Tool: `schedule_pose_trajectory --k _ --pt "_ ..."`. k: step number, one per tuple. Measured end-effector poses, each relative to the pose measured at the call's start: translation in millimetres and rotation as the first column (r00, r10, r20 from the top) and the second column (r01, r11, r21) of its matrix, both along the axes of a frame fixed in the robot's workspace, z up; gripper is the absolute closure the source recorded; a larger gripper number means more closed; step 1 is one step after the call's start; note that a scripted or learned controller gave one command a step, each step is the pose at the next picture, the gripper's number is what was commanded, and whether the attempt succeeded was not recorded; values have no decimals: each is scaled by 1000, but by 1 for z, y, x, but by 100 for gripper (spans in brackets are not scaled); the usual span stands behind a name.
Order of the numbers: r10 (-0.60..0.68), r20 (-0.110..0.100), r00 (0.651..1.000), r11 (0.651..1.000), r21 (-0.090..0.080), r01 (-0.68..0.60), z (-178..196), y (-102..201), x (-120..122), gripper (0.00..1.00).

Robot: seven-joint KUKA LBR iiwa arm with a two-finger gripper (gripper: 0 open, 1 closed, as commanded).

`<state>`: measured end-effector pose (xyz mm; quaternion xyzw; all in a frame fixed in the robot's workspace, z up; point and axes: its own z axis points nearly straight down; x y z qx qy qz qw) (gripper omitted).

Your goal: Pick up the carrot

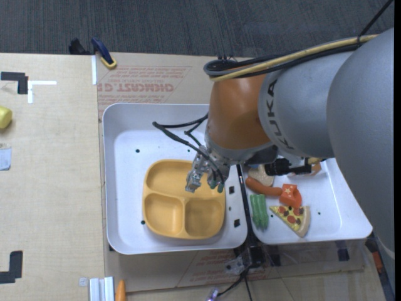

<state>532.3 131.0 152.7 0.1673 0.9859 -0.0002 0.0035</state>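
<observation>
The carrot [262, 187] is a slim orange piece lying in the right bin [351, 218], close to the divider between the bins. My gripper [205, 180] hangs over the left bin [122, 168], above the upper right part of a yellow divided plate [164, 199]. Its fingers [193, 179] are spread apart and point down, with nothing between them. The carrot lies roughly a hand's width to the right of the gripper, partly under the arm's wrist.
Beside the carrot in the right bin lie a red pepper piece [291, 195], a green vegetable [258, 210] and a pizza slice [292, 219]. The big grey and orange arm covers the right bin's upper part. A yellow object [4, 117] sits at the bench's far left.
</observation>
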Motion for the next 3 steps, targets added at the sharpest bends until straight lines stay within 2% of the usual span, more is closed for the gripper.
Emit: schedule_pose_trajectory --k 1,2,3 --pt "-217 -3 976 976 0 217 57 8 70 100" --pt "-218 -4 976 976 0 218 56 8 69 0" --pt "2 5 1000 1000 2 -2 -47 14 33 0"
